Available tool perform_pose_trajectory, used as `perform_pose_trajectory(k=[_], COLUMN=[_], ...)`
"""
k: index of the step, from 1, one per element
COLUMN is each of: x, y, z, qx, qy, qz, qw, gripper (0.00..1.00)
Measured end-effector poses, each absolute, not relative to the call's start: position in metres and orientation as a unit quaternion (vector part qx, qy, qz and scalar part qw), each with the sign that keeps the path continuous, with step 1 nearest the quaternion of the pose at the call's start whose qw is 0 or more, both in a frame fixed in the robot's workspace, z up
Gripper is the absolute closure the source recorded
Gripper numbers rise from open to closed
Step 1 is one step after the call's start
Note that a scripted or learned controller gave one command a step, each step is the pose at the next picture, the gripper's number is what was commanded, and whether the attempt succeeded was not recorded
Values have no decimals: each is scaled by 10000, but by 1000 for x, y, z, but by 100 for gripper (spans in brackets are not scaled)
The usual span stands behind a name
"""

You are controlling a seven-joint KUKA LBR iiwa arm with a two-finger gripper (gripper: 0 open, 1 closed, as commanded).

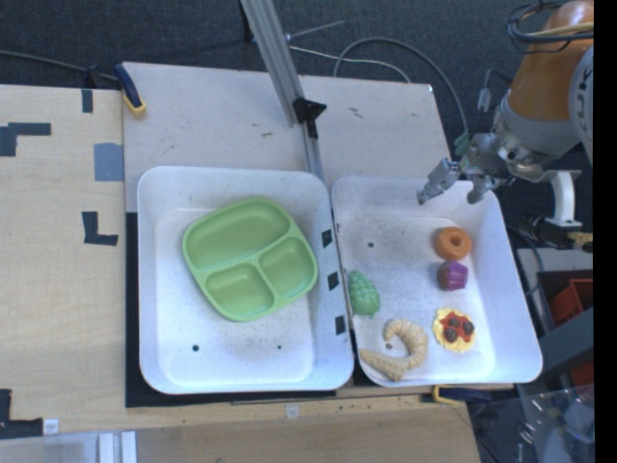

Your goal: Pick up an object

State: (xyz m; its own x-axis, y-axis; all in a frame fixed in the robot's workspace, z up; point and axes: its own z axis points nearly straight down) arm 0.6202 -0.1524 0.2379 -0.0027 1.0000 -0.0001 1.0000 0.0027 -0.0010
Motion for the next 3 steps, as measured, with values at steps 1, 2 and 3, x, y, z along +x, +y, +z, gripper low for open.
perform_pose_trajectory(k=[1,2,3], x=[620,617,619], y=[-152,-150,-146], z=[238,173,109], qx=[-7061,-7064,-7062], qy=[-7081,-7078,-7080], qz=[5,28,28], qw=[3,29,30], gripper=[0,0,0])
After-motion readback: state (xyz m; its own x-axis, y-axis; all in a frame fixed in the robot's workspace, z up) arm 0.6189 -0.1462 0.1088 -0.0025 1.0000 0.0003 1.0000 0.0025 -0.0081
